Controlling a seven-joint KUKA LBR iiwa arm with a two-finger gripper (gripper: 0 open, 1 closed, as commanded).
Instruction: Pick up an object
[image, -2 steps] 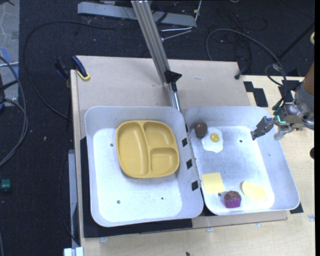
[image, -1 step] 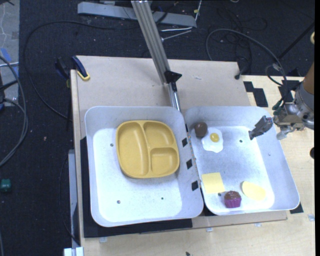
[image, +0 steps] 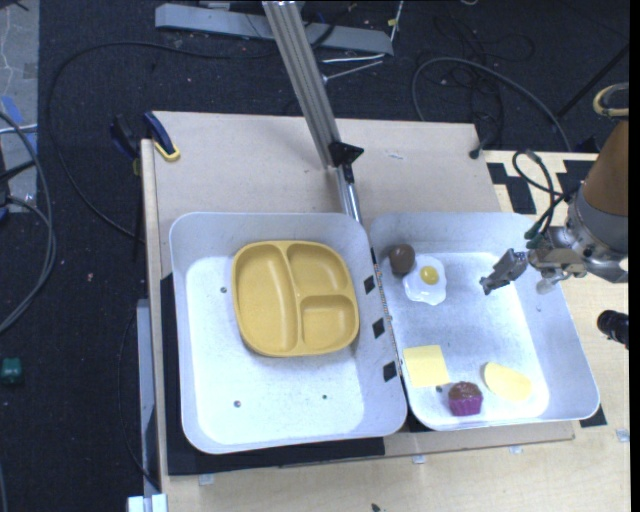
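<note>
Surroundings: we see a dark carpeted floor (image: 80, 90) strewn with black cables, and a pale wooden table (image: 250, 160) with a smooth matte top.
Left bin (image: 200, 400): shallow, white, speckled inside, with rounded corners; it overlaps the edge of its neighbour.
Plate (image: 296, 298): mustard-yellow plastic, a rounded square split into three compartments, lying flat in the left bin.
Right bin (image: 560, 340): the same white shallow tray, holding five small things.
Brown ball (image: 401, 258): round, dull, at the far left corner of the right bin.
Toy fried egg (image: 428, 282): flat white blob with a glossy yellow yolk, just beside the brown ball.
Yellow square (image: 426, 365): flat, soft-looking, near the left wall.
Purple cupcake (image: 464, 398): ridged, stubby, just beside the square.
Yellow oval (image: 508, 381): smooth, domed, near the cupcake.
Gripper (image: 497, 277): dark metal, over the right bin's far right part, apart from all five things.
Fingers: we cannot tell whether they are spread or pressed together.
Pole (image: 305, 80): ribbed grey metal, slanting up from between the bins.
</note>
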